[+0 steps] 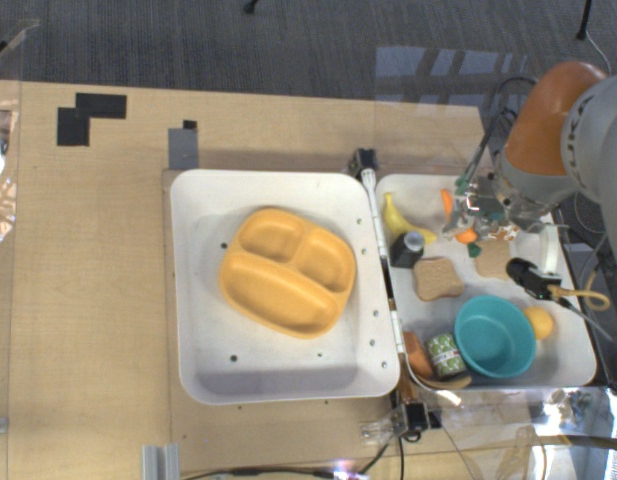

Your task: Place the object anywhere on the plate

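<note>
The teal round plastic bowl (495,336) sits low in the right bin. The hand (475,215) hovers over small orange pieces; its state is unclear. The yellow divided plastic plate (288,270) waits bare: picking step.

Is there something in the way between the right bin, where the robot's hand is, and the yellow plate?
Only the bins' adjoining rims lie between the hand and the yellow plate. Nothing else visible blocks that path.
</note>
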You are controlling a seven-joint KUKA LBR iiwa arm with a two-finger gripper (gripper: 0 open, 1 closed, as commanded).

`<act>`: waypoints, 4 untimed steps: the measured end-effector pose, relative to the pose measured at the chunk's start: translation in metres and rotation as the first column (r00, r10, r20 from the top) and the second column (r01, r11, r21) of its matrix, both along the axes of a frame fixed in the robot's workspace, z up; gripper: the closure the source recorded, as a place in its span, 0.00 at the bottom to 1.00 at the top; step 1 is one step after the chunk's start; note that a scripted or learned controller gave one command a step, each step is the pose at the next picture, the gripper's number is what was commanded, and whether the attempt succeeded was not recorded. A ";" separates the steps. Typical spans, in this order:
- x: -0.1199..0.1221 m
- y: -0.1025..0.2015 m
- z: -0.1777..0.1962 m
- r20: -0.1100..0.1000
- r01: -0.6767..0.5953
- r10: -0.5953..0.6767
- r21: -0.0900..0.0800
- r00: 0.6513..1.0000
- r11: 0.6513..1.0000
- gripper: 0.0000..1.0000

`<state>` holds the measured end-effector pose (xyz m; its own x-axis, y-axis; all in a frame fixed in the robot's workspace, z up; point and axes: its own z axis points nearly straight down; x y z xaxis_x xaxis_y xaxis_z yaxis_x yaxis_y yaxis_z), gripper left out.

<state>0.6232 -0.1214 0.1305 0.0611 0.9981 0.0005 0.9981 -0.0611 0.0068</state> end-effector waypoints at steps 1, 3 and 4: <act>-0.054 0.082 0.117 0.009 0.039 -0.039 0.004 0.999 0.999 1.00; -0.043 0.167 0.094 -0.004 0.171 -0.171 0.001 0.985 0.985 0.00; 0.033 0.025 0.056 -0.003 0.130 -0.130 -0.006 0.991 0.991 0.00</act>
